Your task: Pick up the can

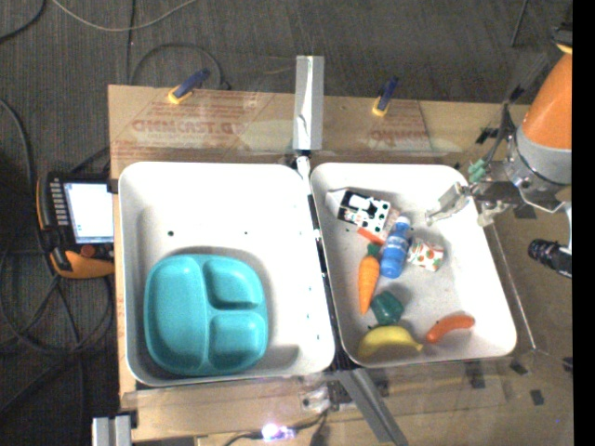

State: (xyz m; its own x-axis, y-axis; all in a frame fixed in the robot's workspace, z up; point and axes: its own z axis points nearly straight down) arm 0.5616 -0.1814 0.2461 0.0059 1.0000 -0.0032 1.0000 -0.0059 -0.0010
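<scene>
Item: can, small, white with red and green spots, lying on its side in the right bin. All positions below are given relative to the can.

- Blue bottle: just beside it, on the left.
- Carrot: left and a little below, beyond the bottle.
- Black-and-white carton: up and to the left.
- Green object: below and left.
- Banana and orange-red sausage shape: below, near the bin's front wall.
- Claw: above and slightly right, apart from the can, nothing between its fingers; they look parted, though the angle leaves some doubt.
- Left bin, with a teal divided tray: well apart, to the left.

Progress: none visible. The can rests untouched; the descent, the grasp and the lift all remain.
</scene>
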